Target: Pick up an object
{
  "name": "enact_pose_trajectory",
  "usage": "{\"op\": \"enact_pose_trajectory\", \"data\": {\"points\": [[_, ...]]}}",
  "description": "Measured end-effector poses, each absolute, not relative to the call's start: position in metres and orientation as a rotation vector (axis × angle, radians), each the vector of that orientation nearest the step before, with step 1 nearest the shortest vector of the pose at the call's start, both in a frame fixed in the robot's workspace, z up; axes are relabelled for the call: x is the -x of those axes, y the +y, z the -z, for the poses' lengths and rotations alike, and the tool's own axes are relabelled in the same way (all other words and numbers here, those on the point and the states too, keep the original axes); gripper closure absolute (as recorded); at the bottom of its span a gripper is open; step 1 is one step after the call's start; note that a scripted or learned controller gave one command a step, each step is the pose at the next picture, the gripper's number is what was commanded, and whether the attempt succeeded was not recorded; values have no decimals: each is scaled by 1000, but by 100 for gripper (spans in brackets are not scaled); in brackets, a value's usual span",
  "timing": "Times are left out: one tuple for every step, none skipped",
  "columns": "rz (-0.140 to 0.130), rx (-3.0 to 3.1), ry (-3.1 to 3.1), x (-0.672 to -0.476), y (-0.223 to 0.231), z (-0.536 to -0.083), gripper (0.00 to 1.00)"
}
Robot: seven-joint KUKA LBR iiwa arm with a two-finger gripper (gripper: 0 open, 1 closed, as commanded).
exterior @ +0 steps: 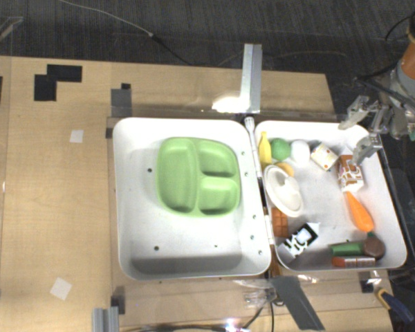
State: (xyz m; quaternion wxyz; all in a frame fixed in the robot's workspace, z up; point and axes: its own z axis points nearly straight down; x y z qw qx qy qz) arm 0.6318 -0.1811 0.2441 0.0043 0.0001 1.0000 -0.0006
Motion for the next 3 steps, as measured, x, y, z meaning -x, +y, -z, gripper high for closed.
{"op": "enact_pose_trajectory", "data": {"points": [[0, -249, 3126, -633, -205, -100, 0], [3, -353, 3105, -585, -204, -90, 0], [1, -549, 3076, -542, -204, -90, 0]]}}
